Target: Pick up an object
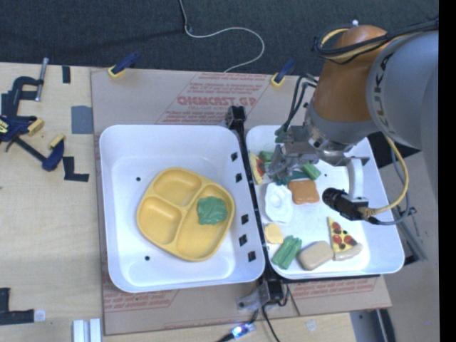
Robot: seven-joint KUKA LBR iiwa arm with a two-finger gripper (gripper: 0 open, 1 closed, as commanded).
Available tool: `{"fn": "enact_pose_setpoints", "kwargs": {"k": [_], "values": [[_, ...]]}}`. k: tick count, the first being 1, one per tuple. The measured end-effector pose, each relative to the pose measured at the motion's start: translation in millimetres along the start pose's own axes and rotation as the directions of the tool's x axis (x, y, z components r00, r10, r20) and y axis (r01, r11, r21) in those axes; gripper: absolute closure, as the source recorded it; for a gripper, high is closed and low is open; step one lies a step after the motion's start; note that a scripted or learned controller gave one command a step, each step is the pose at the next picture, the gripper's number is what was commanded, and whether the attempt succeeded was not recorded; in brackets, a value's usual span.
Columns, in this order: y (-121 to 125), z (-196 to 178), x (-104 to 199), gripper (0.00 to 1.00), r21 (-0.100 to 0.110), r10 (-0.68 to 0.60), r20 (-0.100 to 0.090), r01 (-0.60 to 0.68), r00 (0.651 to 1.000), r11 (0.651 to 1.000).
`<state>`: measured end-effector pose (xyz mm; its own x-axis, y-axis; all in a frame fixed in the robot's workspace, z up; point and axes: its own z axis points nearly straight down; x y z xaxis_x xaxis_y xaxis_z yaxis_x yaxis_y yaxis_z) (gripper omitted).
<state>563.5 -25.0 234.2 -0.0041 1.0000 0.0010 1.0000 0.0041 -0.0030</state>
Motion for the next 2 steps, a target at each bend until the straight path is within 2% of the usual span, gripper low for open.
{"fn": "enact_pose_setpoints", "kwargs": {"k": [1, 2], "values": [[-7, 14, 48, 1.0, 0.0, 0.002, 0.002, -0.002, 1.0, 1.0], [-17, 0, 51, 1.0, -0.001, 0.003, 0.0, -0.003, 1.0, 1.0]]}}
